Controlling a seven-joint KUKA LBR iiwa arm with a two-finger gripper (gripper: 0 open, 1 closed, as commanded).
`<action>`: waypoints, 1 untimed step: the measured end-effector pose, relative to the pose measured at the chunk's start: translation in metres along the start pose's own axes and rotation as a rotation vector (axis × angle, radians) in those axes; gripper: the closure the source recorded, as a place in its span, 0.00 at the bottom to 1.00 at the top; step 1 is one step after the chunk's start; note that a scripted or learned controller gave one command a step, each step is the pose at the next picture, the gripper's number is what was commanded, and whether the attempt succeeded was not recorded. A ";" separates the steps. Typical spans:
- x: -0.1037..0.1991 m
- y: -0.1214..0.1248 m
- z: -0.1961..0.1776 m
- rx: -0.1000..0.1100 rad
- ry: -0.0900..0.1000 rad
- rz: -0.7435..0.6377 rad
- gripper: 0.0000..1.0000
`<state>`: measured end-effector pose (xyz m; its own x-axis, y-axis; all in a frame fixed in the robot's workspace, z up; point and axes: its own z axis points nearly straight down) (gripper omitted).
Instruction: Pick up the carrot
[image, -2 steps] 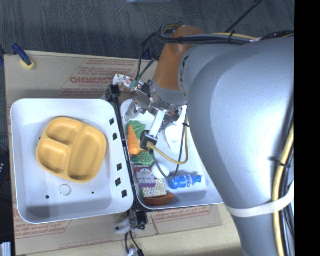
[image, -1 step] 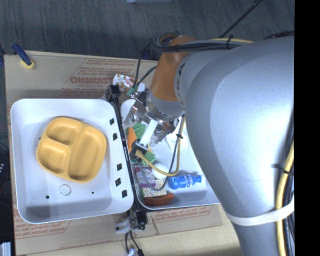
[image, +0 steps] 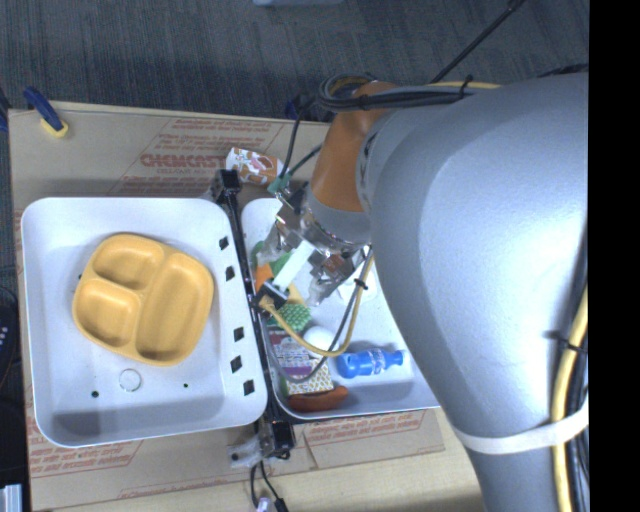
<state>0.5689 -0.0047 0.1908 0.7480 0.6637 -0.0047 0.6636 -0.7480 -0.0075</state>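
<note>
Now my hand hangs low in the right bin, its grip hidden from me, just beside the carrot at the left wall, so the pick looks unfinished to me.

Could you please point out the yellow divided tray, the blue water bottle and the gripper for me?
yellow divided tray (image: 145, 297): camera view, its centre where the compartments meet.
blue water bottle (image: 366, 361): camera view, mid-body.
gripper (image: 305, 272): camera view, between its fingertips.
</note>
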 end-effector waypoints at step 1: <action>0.029 0.013 0.000 -0.003 0.002 0.137 0.00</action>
<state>0.5986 0.0048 0.1911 0.8318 0.5551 -0.0039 0.5551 -0.8318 -0.0042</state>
